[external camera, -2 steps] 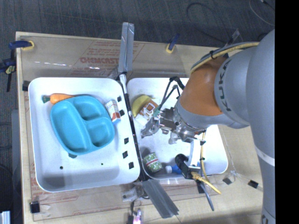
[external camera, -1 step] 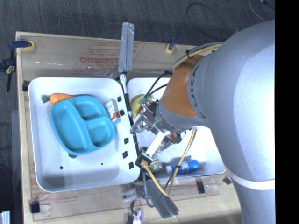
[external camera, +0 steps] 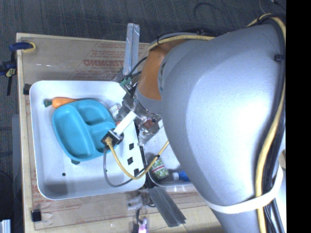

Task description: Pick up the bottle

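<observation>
- Camera view, worktop (external camera: 73, 50): a board bearing two shallow white bins; the left bin (external camera: 58, 178) lay in plain sight, the right bin (external camera: 153, 181) was mostly covered by the arm.
- Arm (external camera: 218, 115): grey, with an orange band (external camera: 150, 74) above the wrist, reaching in from the right and bent over the divide between the bins.
- Pincer (external camera: 141, 123): lodged at the inner edge of the left bin, just beside the blue tray; whether it was spread or pressed together could not be told, as wrist and cabling hid it.
- Blue divided tray (external camera: 80, 127): lay in the left bin, compartments up, nothing seen in them.
- Orange carrot-like item (external camera: 63, 101): touched the tray's far rim, near the bin's upper left corner.
- Bottle (external camera: 167, 174): appeared to lie on its side in the right bin, at its near left corner, under the arm; a green patterned label and a blue end were all that showed.
- Handling, by judgement: probably light plastic, stiff enough yet smooth and apt to roll; best taken across the middle of the body, at the label, pincer set square to its long axis.
- Yellow cable (external camera: 121, 166): looped near the bin wall between pincer and bottle.
</observation>
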Robot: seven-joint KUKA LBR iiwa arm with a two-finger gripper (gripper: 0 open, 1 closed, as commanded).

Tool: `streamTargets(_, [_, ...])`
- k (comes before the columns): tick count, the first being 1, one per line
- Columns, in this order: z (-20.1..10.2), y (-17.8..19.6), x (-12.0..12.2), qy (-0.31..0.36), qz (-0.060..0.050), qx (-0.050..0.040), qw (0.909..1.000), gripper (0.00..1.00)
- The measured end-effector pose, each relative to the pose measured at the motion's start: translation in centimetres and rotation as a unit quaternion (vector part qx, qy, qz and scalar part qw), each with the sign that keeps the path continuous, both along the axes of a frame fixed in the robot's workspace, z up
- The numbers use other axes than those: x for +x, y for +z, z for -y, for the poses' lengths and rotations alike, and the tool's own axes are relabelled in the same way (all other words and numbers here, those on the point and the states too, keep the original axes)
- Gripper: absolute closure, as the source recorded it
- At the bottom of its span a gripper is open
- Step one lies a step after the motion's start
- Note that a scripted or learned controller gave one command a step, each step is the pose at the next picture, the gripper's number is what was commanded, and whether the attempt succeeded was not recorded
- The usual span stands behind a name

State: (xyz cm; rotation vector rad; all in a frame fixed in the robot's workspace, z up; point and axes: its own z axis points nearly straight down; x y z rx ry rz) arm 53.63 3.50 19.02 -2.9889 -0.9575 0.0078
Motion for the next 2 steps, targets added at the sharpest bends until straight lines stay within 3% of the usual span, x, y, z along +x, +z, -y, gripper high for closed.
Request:
streamTargets(1, [1.6,0.1,4.3,0.059,0.0,0.0003,0.9983,0.0])
streamTargets(2, [-8.1,-8.0,7.0,0.172,0.0,0.0014,0.9851,0.0])
